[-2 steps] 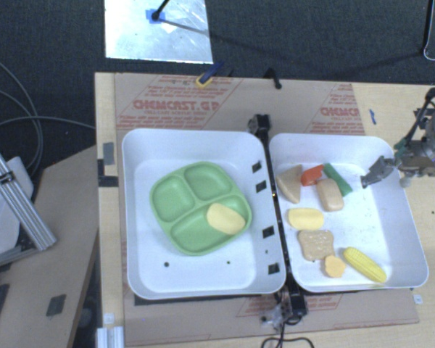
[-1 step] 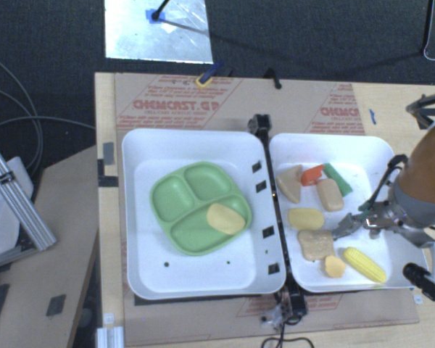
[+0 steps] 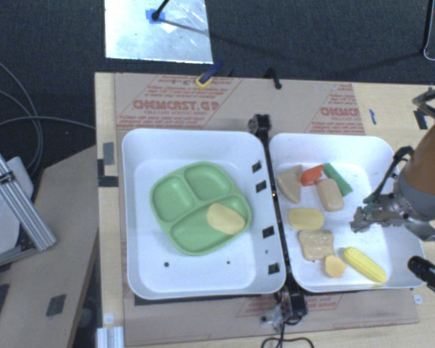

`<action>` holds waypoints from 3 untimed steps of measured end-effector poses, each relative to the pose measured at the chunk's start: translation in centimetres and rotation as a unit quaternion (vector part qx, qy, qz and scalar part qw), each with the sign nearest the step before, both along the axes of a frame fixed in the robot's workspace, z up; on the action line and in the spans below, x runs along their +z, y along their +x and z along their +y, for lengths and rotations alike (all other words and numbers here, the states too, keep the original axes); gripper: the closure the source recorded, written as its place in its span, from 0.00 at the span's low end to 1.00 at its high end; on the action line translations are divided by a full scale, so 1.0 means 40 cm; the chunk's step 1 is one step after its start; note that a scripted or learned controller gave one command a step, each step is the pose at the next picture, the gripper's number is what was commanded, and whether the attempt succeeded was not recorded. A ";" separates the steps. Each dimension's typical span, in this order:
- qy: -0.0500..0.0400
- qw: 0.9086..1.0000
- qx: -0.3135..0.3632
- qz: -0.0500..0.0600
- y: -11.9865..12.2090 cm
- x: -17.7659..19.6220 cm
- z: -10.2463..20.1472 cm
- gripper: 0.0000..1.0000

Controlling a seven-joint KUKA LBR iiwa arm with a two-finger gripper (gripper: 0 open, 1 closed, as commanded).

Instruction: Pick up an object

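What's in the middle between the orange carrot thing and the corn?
In the camera view, a tan bread-like piece lies between the orange piece and the corn, with bare white bin floor after it.

Robotics lab — plywood bench, two white bins, aluminium framing, loose cables

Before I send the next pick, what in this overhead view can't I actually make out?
- Gripper: small and blurred over the right bin; whether it is open or shut cannot be told.
- Arm: cut off by the right edge of the camera view.
- Bin floor under the wrist: hidden by the arm.
- Pale yellow piece on the green plate: too blurred to identify.
- Orange piece: partly tucked behind a tan piece.
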State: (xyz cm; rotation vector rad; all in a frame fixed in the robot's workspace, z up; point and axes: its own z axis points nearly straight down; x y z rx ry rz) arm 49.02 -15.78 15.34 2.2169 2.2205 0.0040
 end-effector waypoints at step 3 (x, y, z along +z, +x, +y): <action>0.000 1.000 -0.002 0.000 0.009 -0.177 0.098 1.00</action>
